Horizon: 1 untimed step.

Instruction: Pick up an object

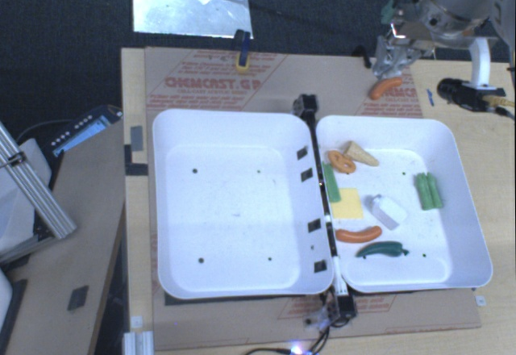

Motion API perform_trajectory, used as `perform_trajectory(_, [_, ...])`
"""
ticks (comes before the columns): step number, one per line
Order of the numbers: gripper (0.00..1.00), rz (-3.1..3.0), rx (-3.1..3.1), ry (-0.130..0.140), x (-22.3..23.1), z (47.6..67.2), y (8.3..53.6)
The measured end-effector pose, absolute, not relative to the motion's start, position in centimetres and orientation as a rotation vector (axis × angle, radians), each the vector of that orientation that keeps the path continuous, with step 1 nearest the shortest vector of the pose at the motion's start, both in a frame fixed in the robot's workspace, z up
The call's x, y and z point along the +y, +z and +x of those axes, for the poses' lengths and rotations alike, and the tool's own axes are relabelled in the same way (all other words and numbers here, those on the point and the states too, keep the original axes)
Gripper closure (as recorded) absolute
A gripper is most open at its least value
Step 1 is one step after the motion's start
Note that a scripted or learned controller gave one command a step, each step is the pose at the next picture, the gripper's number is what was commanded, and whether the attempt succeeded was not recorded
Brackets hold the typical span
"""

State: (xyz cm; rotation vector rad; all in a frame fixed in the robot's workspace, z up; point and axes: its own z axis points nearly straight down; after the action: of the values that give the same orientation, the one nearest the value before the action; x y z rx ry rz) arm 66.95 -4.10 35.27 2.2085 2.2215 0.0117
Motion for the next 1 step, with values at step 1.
perform_trajectory(1, [1.0, 2.212, 2.227, 0.004, 0.9, 66.89, 35.65])
